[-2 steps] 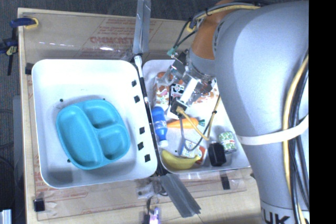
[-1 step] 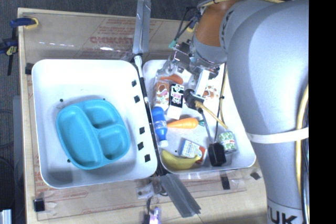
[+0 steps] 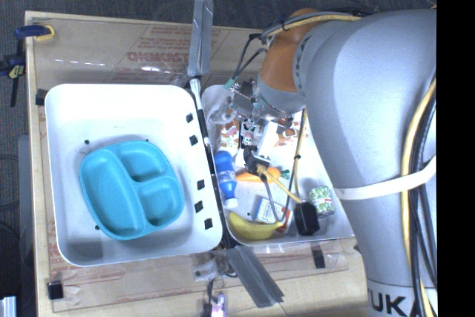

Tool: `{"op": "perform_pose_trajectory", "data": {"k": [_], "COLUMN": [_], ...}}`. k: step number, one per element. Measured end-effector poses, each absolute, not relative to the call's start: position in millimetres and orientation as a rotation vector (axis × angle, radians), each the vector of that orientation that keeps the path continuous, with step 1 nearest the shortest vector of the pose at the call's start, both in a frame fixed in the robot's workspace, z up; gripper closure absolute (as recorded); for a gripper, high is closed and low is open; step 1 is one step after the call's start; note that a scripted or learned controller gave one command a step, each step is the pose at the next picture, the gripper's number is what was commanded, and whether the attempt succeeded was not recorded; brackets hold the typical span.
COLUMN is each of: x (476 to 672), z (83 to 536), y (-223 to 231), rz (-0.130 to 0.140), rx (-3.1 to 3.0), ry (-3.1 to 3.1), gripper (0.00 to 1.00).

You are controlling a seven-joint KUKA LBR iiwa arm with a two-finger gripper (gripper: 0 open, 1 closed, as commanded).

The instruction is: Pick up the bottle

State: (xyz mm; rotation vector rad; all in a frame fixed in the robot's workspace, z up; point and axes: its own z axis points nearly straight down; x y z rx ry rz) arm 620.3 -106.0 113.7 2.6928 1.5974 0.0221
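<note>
Hanging in the right bin [image 3: 338,234], one gripper [image 3: 249,131], finger state impossible to tell, one blue bottle [image 3: 225,180] just below-left, one banana [image 3: 254,227] further below.

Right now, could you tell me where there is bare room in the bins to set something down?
In the left bin, bare floor rings the blue tray, widest along the far wall. The right bin is crowded: bottle, banana, green can and the arm.

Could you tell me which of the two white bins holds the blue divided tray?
The left bin holds the blue divided tray; the right bin, under the arm, holds the bottle and banana.
</note>
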Motion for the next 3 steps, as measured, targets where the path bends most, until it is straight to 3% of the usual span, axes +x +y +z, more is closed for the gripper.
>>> {"op": "perform_pose_trajectory", "data": {"k": [1, 2, 3], "x": [583.7, 552.6, 563.9], "z": [108, 108, 108], "y": [-98, -103, -136], "rz": [0.044, 0.054, 0.042], "rx": [2.767, 3.046, 3.105], "ry": [1.435, 0.701, 0.487], "gripper": [0.0, 0.0, 0.0]}}
